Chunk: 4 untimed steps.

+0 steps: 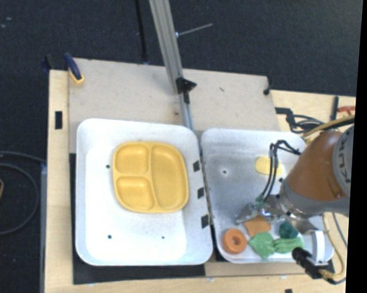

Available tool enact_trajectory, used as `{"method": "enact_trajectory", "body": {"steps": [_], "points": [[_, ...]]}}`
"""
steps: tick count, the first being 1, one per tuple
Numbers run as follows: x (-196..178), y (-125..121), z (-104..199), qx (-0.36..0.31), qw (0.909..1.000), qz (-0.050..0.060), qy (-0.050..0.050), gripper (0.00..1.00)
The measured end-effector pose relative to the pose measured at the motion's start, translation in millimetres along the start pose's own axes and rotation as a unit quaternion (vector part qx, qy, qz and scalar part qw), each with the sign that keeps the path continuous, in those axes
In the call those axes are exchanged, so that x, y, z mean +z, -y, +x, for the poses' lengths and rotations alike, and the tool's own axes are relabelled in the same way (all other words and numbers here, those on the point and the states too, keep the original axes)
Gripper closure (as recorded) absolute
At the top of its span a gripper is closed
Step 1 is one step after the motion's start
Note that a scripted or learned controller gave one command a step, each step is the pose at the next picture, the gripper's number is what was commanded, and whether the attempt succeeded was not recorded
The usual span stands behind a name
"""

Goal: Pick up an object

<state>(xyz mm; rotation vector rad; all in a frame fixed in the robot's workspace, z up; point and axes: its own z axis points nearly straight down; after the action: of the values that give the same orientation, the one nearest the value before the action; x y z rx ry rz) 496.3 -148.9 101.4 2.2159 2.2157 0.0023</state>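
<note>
On the bench [54, 228], toward nine o'clock, the left bin [91, 230] carries a yellow divided plate [150, 176] with three compartments, lying flat near the bin's middle. At twelve o'clock a metal pole [168, 43] slants down to the seam between the two bins.

Past the seam, the right bin [229, 152] holds a cluster of small things along its five o'clock edge: an orange ring [234, 240] at the near corner, a green crumpled item [270, 246] just beside it, an orange-brown block [257, 226] above those two, and a small dark-green piece [287, 230] next to the block. A pale yellow object [266, 166] lies apart toward the bin's two o'clock side, partly hidden by the arm.

At three o'clock the arm [318, 173] reaches in, and its gripper [259, 212] hangs low over the block. Whether its jaws stand apart or together, or touch the block, I cannot tell.
</note>
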Motion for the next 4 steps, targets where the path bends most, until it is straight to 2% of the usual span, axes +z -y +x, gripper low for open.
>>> {"method": "enact_trajectory", "body": {"steps": [1,2,3,4], "points": [[-15,-4,-2,0.003,1.0000,-0.006,0.002,1.00],[-71,-14,-9,-0.001,1.0000,0.000,-0.001,1.00],[-134,-18,-5,-0.002,1.0000,-0.001,-0.001,1.00],[-178,-20,-7,-0.002,1.0000,0.000,-0.001,1.00]]}}
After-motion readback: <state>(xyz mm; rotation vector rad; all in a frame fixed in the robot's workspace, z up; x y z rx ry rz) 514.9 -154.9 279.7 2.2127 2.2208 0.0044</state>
